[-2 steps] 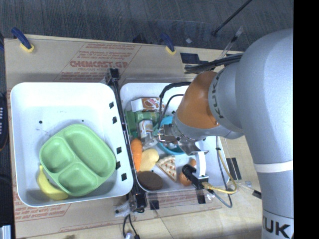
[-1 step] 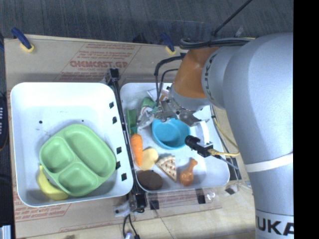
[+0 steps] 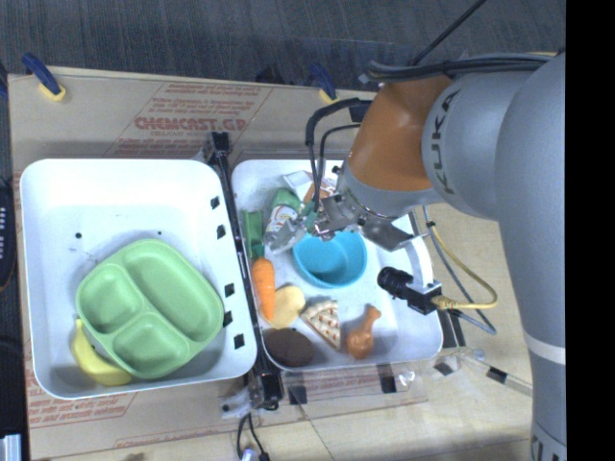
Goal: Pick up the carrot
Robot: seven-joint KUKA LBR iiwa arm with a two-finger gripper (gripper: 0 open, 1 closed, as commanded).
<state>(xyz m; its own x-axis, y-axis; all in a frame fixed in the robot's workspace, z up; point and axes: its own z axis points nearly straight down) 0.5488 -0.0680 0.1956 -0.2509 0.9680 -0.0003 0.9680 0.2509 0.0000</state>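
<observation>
The right bin (image 3: 430,344) holds the food toys. Along its near edge lie a dark brown round piece (image 3: 290,348), a pizza slice (image 3: 324,323) and a brown drumstick (image 3: 361,331), side by side. Just behind the brown piece sits a pale yellow chunk (image 3: 287,304), and touching its left side is the carrot (image 3: 263,285). The carrot lies flat against the bin's left wall, lengthwise front to back, its orange body near and its green top (image 3: 253,231) pointing to the far side. To the right of the carrot stands a blue bowl (image 3: 332,259), upright, near the middle of the bin. Behind the bowl's left rim lies a green and white packet (image 3: 282,213).

The claw (image 3: 322,221) hangs over the far-left rim of the bowl, beside the packet. It is to the right of the carrot's top and apart from it; nothing of the carrot is between its parts. The wrist hides its tips, so I cannot tell whether it is apart or together. The arm (image 3: 500,94) with its orange band (image 3: 399,133) covers the far right part of the bin.

The left bin (image 3: 48,190) holds a green divided tray (image 3: 149,305), tilted, resting on a yellow banana (image 3: 91,361) at the near left corner. Both bins sit on the surface (image 3: 125,113), which is covered with printed cardboard.
</observation>
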